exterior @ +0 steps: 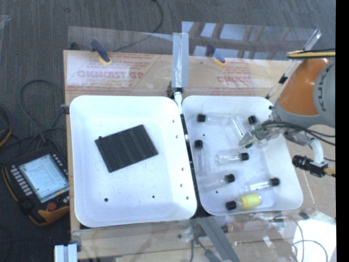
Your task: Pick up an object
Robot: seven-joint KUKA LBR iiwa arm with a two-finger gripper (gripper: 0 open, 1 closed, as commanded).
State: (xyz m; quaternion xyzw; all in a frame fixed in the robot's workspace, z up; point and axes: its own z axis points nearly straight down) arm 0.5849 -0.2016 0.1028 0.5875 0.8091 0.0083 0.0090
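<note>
The right bin (289, 201) holds several clear vials with black caps. One vial (230, 158) lies in the middle, and one with yellow contents (249, 202) rests near the front wall. A further vial (215, 119) lies at the back left, and another clear one (238, 127) lies tilted just left of the gripper. My gripper (252, 136) hangs low over the back right part of this bin, under the orange-banded arm (308, 94). I see no vial held in it. In the left bin (82, 201) lies a flat black ribbed pad (126, 147).
A teach pendant (38, 182) sits on the floor left of the bench with cables around it. A metal post (180, 61) stands behind the gap between the bins. Two clamps (101, 52) hold the board at the back.
</note>
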